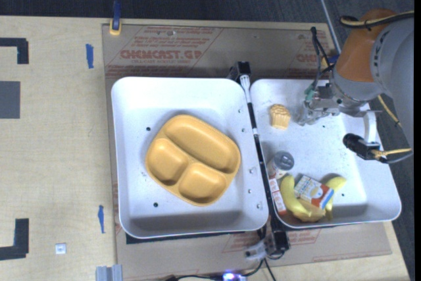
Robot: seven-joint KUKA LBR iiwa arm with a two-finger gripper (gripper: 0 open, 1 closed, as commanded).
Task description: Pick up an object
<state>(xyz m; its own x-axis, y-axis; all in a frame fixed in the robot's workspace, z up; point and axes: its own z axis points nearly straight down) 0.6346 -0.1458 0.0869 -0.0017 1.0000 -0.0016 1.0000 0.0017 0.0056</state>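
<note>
I'm at the approach step. The gripper (314, 107) sits over the far part of the right bin (358, 171), close to its far edge and somewhat left of the middle. From this slanted view I cannot tell whether it is parted or closed, and I can't call anything gripped.

The nearest candidate is the small yellow corn-like piece (280, 116). It lies on the bin floor just beside the gripper, between it and the bin's left wall, apart from everything else. A grey disc (284, 160) rests farther toward the near edge, also by the left wall. A banana (295, 202) and a small printed carton (310, 190) are bunched together touching along the near edge. The left bin (131, 141) carries a yellow divided plate (192, 158) in its middle, well apart from the arm.

My judgement is that the corn piece is the sensible target. The next move calls for a short shift toward the left wall to centre over it. Then comes a straight descent with the gripper parted wide enough to straddle it, closing only once low around it. The wall is close, so I'd watch clearance on that side.
</note>
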